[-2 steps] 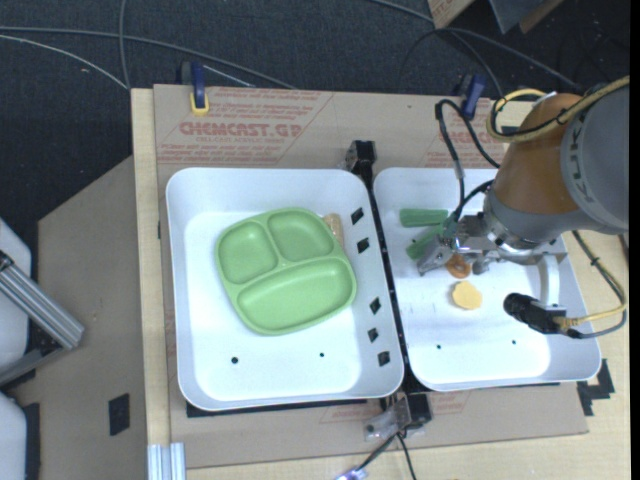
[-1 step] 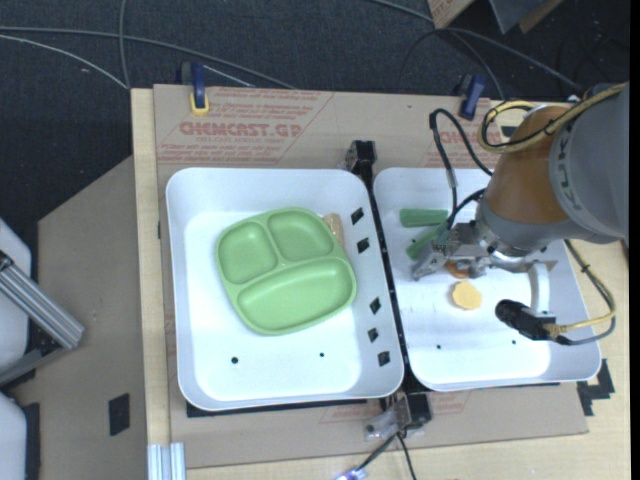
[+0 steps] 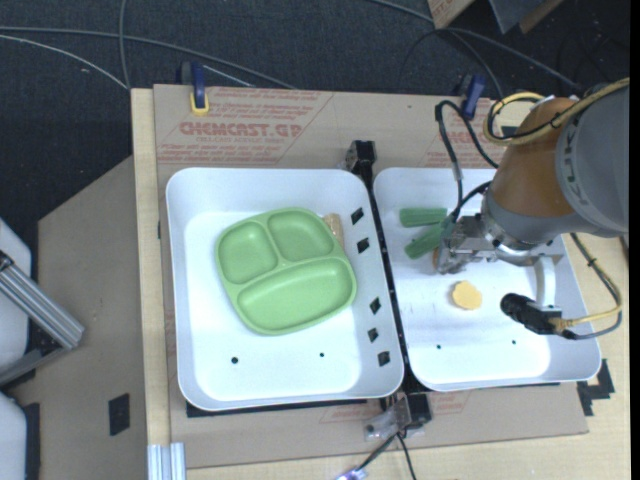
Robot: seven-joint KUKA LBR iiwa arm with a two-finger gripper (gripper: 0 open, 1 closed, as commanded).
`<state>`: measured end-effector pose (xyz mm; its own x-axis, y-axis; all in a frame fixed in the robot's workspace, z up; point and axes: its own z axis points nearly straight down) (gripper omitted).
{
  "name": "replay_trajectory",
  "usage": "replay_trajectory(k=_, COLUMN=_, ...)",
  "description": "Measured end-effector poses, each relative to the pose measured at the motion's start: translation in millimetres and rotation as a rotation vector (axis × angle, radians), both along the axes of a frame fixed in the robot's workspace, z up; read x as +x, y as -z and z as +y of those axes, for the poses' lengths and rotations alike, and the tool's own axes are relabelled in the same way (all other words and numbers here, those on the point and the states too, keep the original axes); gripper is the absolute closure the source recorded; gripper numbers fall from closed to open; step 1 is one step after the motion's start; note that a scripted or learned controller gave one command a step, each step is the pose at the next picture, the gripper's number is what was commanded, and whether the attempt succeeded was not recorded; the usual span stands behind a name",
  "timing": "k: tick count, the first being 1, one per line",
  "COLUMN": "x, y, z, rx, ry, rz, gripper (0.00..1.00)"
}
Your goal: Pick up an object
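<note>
The pincer (image 3: 452, 251) is low in the right bin (image 3: 520, 363), at the end of the grey arm (image 3: 585, 163) that reaches in from the right with its orange band (image 3: 528, 173) just above the wrist; whether it is open or closed cannot be told from this slanted view, since the wrist hides most of it. Right at its tip, on the far left side, lie two green pieces (image 3: 426, 228), one flat and straight, the other angled below it and seemingly touching or just beside the pincer. A small yellow round piece (image 3: 466, 295) lies on the bin floor just below the pincer, apart from it. As a judgement, the task is in its reaching or closing step: nothing is visibly lifted, every object rests on the bin floor, so the grasp and lift are not yet done. The nearest candidate looks to be the angled green piece. Further out, the left bin (image 3: 200, 358) holds a green divided plate (image 3: 286, 271) with a small tan item (image 3: 334, 227) at its far right edge. Both bins sit on the worktop (image 3: 260, 118), a board-covered surface with cables trailing around it.
</note>
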<state>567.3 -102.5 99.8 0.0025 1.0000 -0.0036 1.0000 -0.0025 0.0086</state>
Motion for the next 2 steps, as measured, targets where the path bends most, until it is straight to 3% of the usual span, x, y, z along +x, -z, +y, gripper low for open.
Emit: replay_trajectory(k=2, x=5, y=-118, z=-9, rx=0.002, ry=-0.004, rz=0.001, gripper=1.0)
